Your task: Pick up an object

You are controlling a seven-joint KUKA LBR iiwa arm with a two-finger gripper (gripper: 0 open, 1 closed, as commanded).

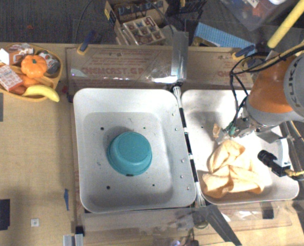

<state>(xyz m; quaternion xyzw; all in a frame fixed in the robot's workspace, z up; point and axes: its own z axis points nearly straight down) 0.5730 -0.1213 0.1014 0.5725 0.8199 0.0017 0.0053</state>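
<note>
A crumpled tan and cream cloth (pixel 231 172) lies in the right bin (pixel 203 106), spread over its near half. My gripper (pixel 230 132) hangs low over the cloth's far end, reaching in from the right under the orange band of the arm (pixel 275 94). A small pale flap of the cloth (pixel 217 131) stands up just left of the gripper. A teal bowl (pixel 130 153) sits upside down in the middle of the left bin (pixel 90 106), well away from the gripper.
A bowl of toy fruit with a banana and an orange (pixel 26 73) stands on the bench at the far left. Cardboard and clear plastic (pixel 126 68) run behind the bins. The rim between the bins (pixel 185 137) lies just left of the cloth.
</note>
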